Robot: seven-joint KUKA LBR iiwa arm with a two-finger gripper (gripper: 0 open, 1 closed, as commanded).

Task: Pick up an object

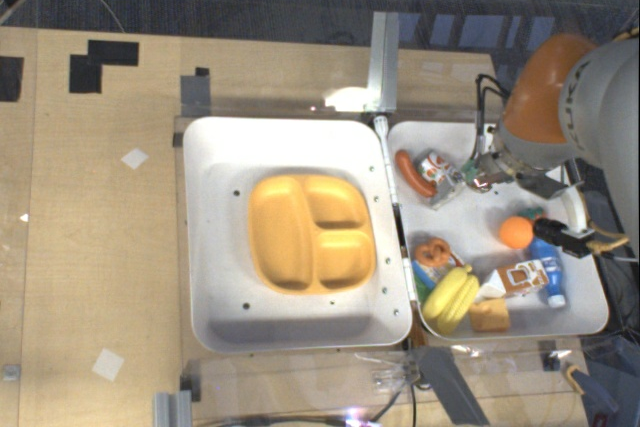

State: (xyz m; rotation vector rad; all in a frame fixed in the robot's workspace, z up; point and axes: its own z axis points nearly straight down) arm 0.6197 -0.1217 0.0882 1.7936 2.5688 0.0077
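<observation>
**Hand low in the right bin, beside the small can**

The likeliest thing to be picked is the small can (434, 167), lying on its side in the upper part of the right bin (596, 313), just beside the hand (470, 177) on its left. The hand seems to touch or nearly touch the can, but whether it is open, closed or gripping cannot be told; the wrist covers that part. Judging by the arm's low reach, this is an approach or a grasp attempt on the can.

Just beyond the can, further from the hand, a hot dog (414, 173) lies against the bin's left wall. Below the hand, towards the near edge, sits an orange (516, 232), with a blue bottle (550, 275) and a small carton (525, 277) beside it. Further down and left are a pretzel (433, 253), a banana (451, 297) and a piece of bread (489, 315), crowded together, probably just where they were tipped in.

Well to the hand's left, the left bin (215, 315) holds a yellow divided tray (310, 231), lying flat in its middle. Both bins rest on the wooden table (90, 245).
</observation>
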